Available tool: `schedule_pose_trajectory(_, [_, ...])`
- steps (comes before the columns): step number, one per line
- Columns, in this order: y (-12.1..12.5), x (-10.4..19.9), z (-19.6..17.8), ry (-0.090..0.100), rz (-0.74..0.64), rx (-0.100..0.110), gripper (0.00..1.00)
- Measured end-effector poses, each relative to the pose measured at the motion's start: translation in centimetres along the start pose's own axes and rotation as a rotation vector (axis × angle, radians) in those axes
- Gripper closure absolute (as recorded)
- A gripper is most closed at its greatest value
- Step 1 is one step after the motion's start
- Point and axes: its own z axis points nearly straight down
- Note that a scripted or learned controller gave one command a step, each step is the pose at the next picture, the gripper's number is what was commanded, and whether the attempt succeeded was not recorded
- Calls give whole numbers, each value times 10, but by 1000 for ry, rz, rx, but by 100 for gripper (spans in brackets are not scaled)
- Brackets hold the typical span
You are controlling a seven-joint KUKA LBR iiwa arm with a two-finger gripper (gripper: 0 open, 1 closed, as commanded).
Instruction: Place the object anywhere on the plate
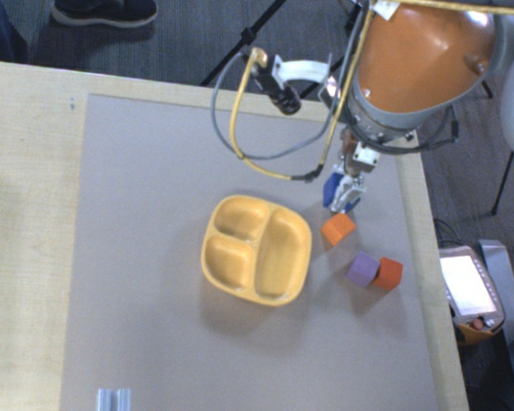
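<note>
A yellow plate (257, 249) with three compartments lies in the middle of the grey surface. Just off its upper right rim sits a small orange block (338, 228). My gripper (346, 200), with blue parts at its tip, hangs straight above that block and slightly behind it, close to its top. The arm's orange band (421, 49) looms over it from the upper right. Nothing lies on the plate.
A purple block (363, 269) and a red-orange block (390, 274) touch each other right of the plate. Yellow and grey cables (243, 147) loop over the back of the surface. The wooden rim (429, 256) runs close on the right.
</note>
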Motion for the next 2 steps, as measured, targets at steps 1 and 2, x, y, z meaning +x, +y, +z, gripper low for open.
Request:
schedule_pose_trajectory(1, [-18,18,35,-3,1,0,100])
schedule_pose_trajectory(2, [54,-2,-23,5,2,2,100])
